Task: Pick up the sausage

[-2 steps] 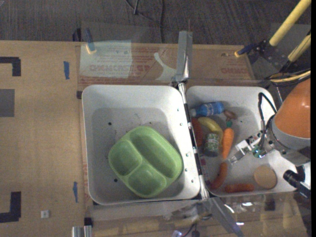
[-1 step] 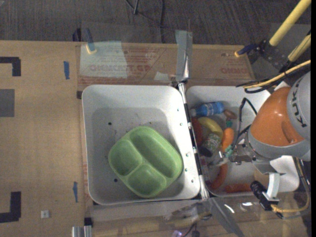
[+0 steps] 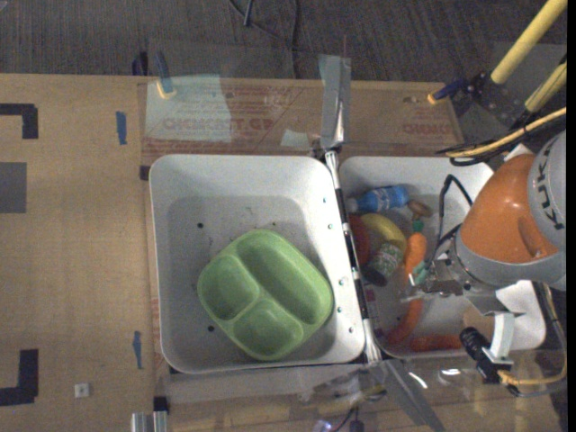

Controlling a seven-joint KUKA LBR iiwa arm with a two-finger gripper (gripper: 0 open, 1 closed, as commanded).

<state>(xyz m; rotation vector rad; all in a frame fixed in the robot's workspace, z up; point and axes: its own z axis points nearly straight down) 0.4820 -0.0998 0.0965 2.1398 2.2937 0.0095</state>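
The gripper hangs low over the right bin, below the arm's orange band; its tip is a dark cluster of metal seen from above, and the view does not settle how the jaws stand, nor whether anything lies between them. Just beneath and slightly left of the tip lies the sausage, a reddish-orange link slanting toward the bin's near left corner. Whether the tip touches it cannot be told. A second reddish piece lies along the near wall, just right of the sausage's lower end.

Just left of the tip, an orange carrot lies nearly upright in the view, with a small green tuft at its near end. Further left sit a dark, round-topped jar and, above it, a yellow banana. A red item rests against the bin's left wall. Toward the far wall lies a blue bottle on its side, with a small brown object just right of it.

The left bin holds a green divided plate with three compartments, lying flat and turned at an angle near the bin's near right corner. Both bins rest on a wooden bench marked with blue tape strips and black corner marks. Yellow rods and cables cross the upper right.
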